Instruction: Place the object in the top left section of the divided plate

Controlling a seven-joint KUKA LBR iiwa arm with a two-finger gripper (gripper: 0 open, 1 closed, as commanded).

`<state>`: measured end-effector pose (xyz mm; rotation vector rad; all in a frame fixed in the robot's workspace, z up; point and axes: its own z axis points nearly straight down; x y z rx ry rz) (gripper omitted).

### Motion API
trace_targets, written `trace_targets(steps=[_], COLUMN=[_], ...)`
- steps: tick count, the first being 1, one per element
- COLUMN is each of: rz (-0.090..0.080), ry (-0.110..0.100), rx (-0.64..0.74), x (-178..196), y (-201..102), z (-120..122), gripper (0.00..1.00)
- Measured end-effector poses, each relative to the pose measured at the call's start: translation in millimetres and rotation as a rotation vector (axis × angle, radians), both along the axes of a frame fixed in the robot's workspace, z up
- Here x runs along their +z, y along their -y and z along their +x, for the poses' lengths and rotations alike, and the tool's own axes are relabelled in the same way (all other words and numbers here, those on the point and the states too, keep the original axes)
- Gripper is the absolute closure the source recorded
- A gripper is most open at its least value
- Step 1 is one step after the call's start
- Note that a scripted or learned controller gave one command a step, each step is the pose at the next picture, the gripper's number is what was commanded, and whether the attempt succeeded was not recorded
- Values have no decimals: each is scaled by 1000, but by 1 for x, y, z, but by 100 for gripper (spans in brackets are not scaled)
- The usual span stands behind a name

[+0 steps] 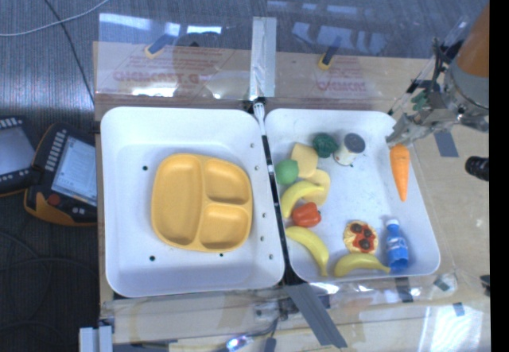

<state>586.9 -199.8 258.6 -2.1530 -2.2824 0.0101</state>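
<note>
The yellow divided plate (pixel 202 203) sits in the left bin (pixel 127 136), left of centre in the frame. Which object is meant I can't say. The right bin (pixel 374 183) holds bananas (pixel 306 243), a red pepper (pixel 306 215), a blue bottle (pixel 396 245) and a carrot (pixel 400 171) by its right wall. Above the carrot, at the upper right, the gripper (pixel 409 126) hangs with nothing visibly in it; whether it's spread or closed is unclear.

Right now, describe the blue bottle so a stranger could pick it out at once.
Start at the right-hand shallow white bin, the one full of toy food. Go to its near right corner, where a small blue plastic bottle with a white cap lies beside a little pizza slice and above a yellow banana. It is the only blue thing in the bin.
</note>
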Motion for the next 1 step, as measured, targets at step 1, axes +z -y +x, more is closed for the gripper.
trace_targets(steps=[1], rz=[6], ry=[-1], rx=[138], x=[-59], y=[-98], z=[-7], gripper=[100])
